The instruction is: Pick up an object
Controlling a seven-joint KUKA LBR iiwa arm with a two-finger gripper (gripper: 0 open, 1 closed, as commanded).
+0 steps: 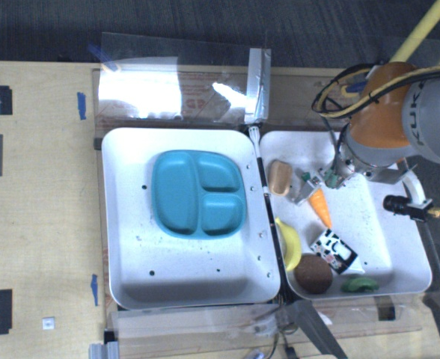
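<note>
From the overhead camera I see two shallow white plastic bins side by side on the wooden bench. The left bin (123, 223) carries a turquoise three-compartment plastic plate (199, 193) near its centre. The right bin (399, 264) holds the loose objects.

The grey arm with its orange band (381, 118) comes in from about two o'clock and hangs over the upper part of the right bin. Its two-finger gripper (326, 178) sits low at the arm's eight o'clock side, just above the orange plastic carrot (321, 208). Whether it is spread or pressed together I cannot tell, and I see nothing clearly pinched in it.

The carrot lies on the bin floor, tapering toward five o'clock. At its ten o'clock, near the bin's left wall, stands a tan, rounded bread-like piece (280, 176). A small grey and green item (304, 185) lies between that piece and the carrot; I cannot make out what it is. At the carrot's seven o'clock a yellow plastic banana (289, 245) lies along the left wall. A black and white patterned block (334, 250) sits at the carrot's six o'clock, a brown round ball (312, 274) just beside it at seven o'clock, and a flat green piece (361, 283) at four o'clock from the block.
</note>
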